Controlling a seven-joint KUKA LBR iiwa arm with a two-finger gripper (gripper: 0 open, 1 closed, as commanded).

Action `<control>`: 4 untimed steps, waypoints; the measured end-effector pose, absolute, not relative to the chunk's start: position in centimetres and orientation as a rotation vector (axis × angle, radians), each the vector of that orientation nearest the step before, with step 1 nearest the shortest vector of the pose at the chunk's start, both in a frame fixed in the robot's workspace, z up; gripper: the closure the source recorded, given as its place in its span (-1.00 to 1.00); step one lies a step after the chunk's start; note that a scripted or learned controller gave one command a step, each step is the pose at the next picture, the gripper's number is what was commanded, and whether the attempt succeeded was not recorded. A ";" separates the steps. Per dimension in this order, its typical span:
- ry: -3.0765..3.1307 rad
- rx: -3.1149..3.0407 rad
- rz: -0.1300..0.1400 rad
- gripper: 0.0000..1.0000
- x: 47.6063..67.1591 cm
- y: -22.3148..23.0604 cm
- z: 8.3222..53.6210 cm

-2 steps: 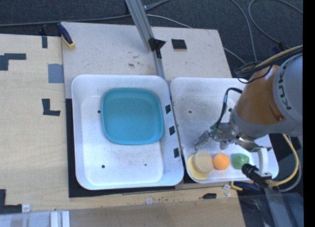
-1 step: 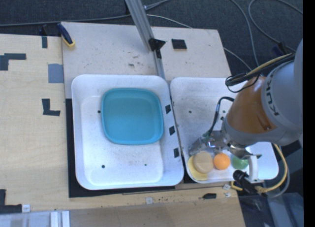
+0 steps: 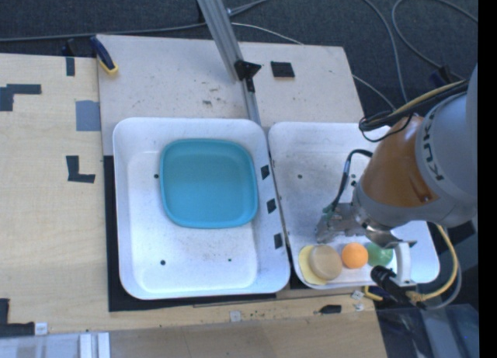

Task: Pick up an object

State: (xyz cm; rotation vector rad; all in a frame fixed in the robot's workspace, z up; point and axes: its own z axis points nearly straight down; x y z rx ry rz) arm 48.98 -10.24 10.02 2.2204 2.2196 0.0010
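An orange ball point(image 3: 354, 256) sits in the near corner of the right bin point(image 3: 307, 162), between a beige round object point(image 3: 324, 262) and a green item point(image 3: 380, 255). The gripper point(image 3: 335, 224) hangs just above them; whether it is clenched cannot be told. Nothing looks lifted, so the pick seems still ahead. Left of the gripper, the left bin point(image 3: 140, 263) holds a teal plate point(image 3: 208, 183). Beyond the wooden bench point(image 3: 46, 217), cables cross dark flooring.

teal plate point(image 3: 208, 182), orange ball point(image 3: 355, 255), white bins point(image 3: 140, 271)
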 end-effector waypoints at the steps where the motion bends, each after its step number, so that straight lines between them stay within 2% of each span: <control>1: 2.220 2.218 0.004 1.00 48.8 -10.2 16.2; 3: 2.220 2.219 0.004 1.00 48.7 -9.9 27.5; 4: 2.227 2.217 0.000 1.00 52.2 -5.5 27.5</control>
